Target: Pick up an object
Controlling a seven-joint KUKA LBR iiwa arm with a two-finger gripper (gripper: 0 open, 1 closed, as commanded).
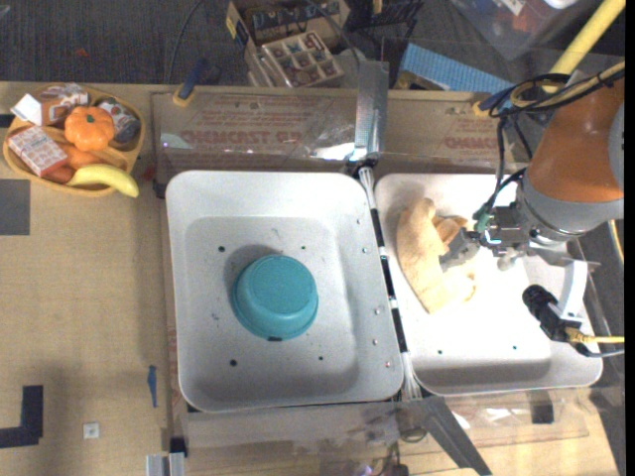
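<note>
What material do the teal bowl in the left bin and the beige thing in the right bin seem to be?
Upturned round teal bowl: probably plastic, given its even colour and dull, smooth sheen. Floppy beige lump: looks soft, perhaps cloth or foam, with a matte, folded surface; uncertain.

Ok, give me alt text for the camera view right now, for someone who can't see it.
Seen from above, the grey-and-orange arm reaches in from the right, its gripper low over a tan, bread-like object in the right white bin. The left white bin holds an upside-down teal bowl. A basket of toy food sits on the bench at far left.
</note>
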